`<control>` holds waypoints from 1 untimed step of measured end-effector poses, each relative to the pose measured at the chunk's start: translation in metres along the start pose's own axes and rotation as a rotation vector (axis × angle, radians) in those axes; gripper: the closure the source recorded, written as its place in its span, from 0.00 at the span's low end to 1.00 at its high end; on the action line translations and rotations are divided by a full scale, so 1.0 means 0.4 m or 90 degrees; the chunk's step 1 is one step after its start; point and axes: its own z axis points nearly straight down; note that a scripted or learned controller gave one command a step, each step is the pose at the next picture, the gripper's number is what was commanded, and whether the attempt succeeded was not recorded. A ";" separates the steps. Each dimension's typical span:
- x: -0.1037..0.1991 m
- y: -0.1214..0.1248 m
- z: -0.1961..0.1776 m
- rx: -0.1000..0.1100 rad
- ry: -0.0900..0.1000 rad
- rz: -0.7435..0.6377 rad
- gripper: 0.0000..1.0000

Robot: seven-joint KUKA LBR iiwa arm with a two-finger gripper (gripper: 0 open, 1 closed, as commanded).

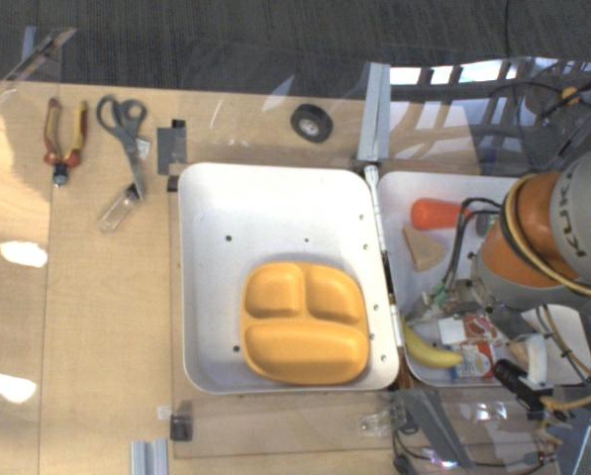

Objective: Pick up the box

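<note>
The left bin [216, 265] lies open along its upper and left reaches; a yellow divided tray [305, 323] fills its lower middle; the right bin [399, 216] is crowded, the arm [552, 236] looming over a banana [429, 352], a box [473, 349] and an orange object [436, 213].

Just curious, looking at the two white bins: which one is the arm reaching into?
The right bin, holding the banana and orange cylinder. The left bin holds a yellow divided tray, away from the arm.

You're looking at a lab workbench: pliers [62, 139], scissors [125, 132] and a tape roll [312, 122] lie beside two white bins [201, 265].
</note>
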 end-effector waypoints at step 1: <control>0.000 0.010 -0.030 -0.006 -0.002 -0.003 1.00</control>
